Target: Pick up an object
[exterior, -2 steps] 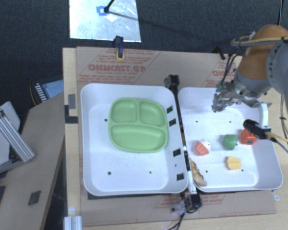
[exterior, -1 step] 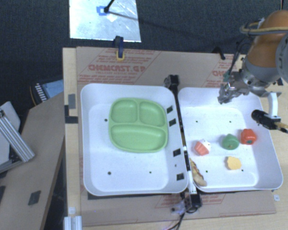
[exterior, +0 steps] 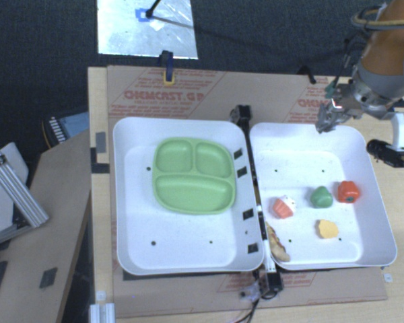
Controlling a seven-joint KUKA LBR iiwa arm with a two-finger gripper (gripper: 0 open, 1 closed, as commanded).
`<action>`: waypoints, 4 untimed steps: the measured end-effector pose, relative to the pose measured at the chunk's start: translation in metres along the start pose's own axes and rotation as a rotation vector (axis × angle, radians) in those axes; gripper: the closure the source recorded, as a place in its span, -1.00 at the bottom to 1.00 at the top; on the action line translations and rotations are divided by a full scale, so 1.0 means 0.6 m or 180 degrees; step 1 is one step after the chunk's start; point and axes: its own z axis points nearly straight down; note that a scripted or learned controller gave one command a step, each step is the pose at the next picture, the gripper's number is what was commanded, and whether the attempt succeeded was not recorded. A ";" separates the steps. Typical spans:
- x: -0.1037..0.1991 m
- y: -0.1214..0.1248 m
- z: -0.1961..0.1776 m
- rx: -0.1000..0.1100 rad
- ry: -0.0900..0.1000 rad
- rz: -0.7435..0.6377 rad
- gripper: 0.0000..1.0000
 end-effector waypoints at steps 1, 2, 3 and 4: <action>0.103 -0.027 -0.001 0.0022 0.0010 -0.0016 1.00; 0.198 -0.054 0.019 0.0027 0.0012 -0.0016 1.00; 0.290 -0.067 0.004 0.0020 0.0013 -0.0018 1.00; 0.384 -0.084 -0.005 0.0022 0.0014 -0.0019 1.00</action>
